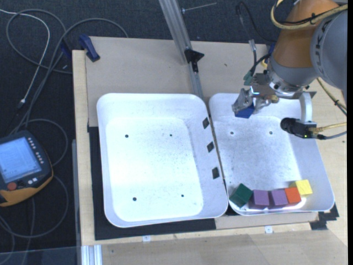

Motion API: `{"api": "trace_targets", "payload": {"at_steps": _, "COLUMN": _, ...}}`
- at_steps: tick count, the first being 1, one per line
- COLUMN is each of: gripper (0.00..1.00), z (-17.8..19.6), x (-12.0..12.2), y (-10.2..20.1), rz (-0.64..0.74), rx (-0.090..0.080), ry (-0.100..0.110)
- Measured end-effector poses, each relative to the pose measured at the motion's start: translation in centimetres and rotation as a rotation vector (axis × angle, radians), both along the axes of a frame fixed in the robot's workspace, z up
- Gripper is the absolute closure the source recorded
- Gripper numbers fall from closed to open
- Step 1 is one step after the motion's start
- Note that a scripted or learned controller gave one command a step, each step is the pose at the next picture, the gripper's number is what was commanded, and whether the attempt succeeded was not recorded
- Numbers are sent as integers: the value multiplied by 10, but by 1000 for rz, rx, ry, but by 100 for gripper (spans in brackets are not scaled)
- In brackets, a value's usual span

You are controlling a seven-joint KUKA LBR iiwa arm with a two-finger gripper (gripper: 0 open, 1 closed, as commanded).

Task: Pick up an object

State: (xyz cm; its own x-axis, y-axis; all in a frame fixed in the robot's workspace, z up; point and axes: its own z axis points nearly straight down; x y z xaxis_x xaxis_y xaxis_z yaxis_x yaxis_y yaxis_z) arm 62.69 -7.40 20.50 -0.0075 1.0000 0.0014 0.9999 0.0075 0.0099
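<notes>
My gripper (pixel 246 105) hangs over the far left corner of the right bin (pixel 265 148). A small blue block (pixel 244 113) sits between its fingers, and the gripper is shut on it. Along the near rim of the same bin lies a row of blocks: green (pixel 241 194), two purple ones (pixel 260 198) (pixel 279 197), orange (pixel 292 192) and yellow (pixel 304 187). The grey arm with its orange band (pixel 300 26) reaches in from the upper right.
The left bin (pixel 149 159) stands beside the right one, joined by black clips (pixel 210 146). A slanted metal post (pixel 176 26) rises behind the bins. A teach pendant (pixel 19 167) and cables lie off the bench at left.
</notes>
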Motion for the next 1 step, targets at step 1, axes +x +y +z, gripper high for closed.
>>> {"api": "trace_targets", "payload": {"at_steps": 1, "gripper": 100, "z": -6, "x": 35, "y": 95, "rz": 2, "rx": 2, "ry": 7}}
